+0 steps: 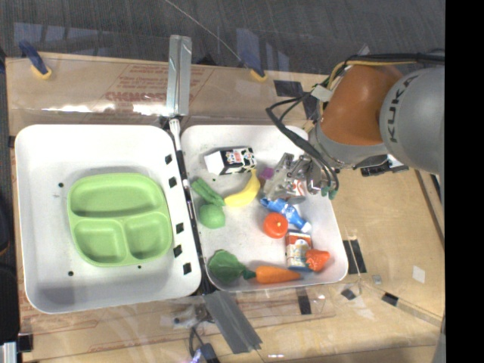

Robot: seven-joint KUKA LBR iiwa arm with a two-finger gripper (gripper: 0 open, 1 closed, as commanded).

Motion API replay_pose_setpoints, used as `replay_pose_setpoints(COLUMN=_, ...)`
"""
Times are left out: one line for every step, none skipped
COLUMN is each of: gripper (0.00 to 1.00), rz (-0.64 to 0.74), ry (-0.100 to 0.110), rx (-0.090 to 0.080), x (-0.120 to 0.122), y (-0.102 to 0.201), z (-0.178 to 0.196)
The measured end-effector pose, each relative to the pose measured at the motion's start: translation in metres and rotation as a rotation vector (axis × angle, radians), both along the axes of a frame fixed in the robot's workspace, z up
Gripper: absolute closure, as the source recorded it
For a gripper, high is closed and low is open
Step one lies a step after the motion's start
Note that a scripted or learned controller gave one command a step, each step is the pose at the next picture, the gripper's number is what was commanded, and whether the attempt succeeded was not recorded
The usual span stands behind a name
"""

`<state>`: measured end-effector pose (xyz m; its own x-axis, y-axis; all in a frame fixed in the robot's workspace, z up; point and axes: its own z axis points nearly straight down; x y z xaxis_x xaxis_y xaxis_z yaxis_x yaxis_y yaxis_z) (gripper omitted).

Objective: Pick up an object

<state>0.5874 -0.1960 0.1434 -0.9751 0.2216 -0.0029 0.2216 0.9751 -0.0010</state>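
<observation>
Toys crowd the right bin (321, 138): banana (243, 193), carrot (276, 275), blue packet (285, 209) partly hidden under the gripper (295, 178). Finger state cannot be told. Green tray (119, 218) fills the left bin (34, 203).

Grey arm (416, 119) lettered KUKA — orange band (355, 108), black cables (291, 112), metallic hand (291, 178).

My pincer (291, 174) hangs low in the right bin (333, 225), by its far right part, just above a blue-and-white packet (286, 210). Left of it lie a yellow banana (243, 193) and a black-and-white carton (229, 159). An orange ball (275, 224) sits just near of the packet, with a small can (299, 249) and a carrot (277, 275) nearer still. The left bin (38, 203) holds a green divided tray (119, 218).
</observation>
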Motion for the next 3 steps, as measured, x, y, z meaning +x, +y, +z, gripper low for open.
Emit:
replay_pose_setpoints(gripper=1.00, rz=0.061, ry=0.001, rx=0.000, x=-0.081, y=-0.016, z=-0.026)
replay_pose_setpoints(gripper=1.00, rz=0.108, ry=-0.005, rx=-0.001, x=-0.012, y=-0.014, z=0.010)
replay_pose_setpoints(gripper=1.00, rz=-0.003, ry=0.001, rx=0.003, x=0.042, y=0.027, z=-0.017)
